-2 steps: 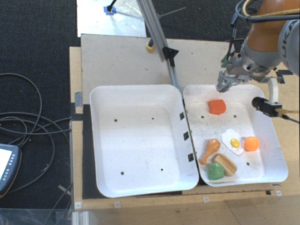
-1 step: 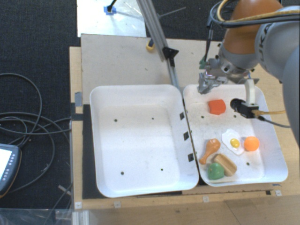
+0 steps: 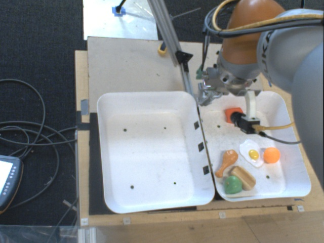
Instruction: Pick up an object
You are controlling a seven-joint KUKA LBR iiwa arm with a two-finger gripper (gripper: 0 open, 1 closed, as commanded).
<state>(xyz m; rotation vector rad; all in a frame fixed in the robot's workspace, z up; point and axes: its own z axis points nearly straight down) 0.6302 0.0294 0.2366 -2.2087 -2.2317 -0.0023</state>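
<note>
Dark carpet lay around the pale table [image 3: 126, 65], and at 9 o'clock of it loose black cables [image 3: 30, 130] trailed over the floor toward a handheld screen [image 3: 7, 178] at the picture's 8 o'clock edge. The left bin [image 3: 147, 151], white and shallow, sat on the table's left half, touching the right bin [image 3: 291, 178] along one shared side marked by small black tabs [image 3: 201, 147]. A grey metal strut [image 3: 167, 27] slanted down from 12 o'clock and ended just above the bins' shared far corner. The tool [image 3: 206, 96] hung over the right bin's 11 o'clock corner, close to that rim. Whether it was open or closed could not be told, and nothing could be seen in its hold. The things to pick up all lay in the right bin. A tan toy drumstick [image 3: 227, 163] lay at 8 o'clock, with a green rounded toy [image 3: 233, 185] at 7 o'clock just below it. An orange-red block [image 3: 234, 114] sat toward 11 o'clock, near the tool but apart from it. A brown bun-shaped toy [image 3: 244, 177] lay tilted at 6 o'clock, touching the green one. A toy fried egg [image 3: 251, 153] rested near the bin's middle, and an orange ball [image 3: 272, 156] sat right beside it at its 3 o'clock. The grey arm [image 3: 298, 59], with its orange band [image 3: 250, 22], reached in from 2 o'clock.
</note>
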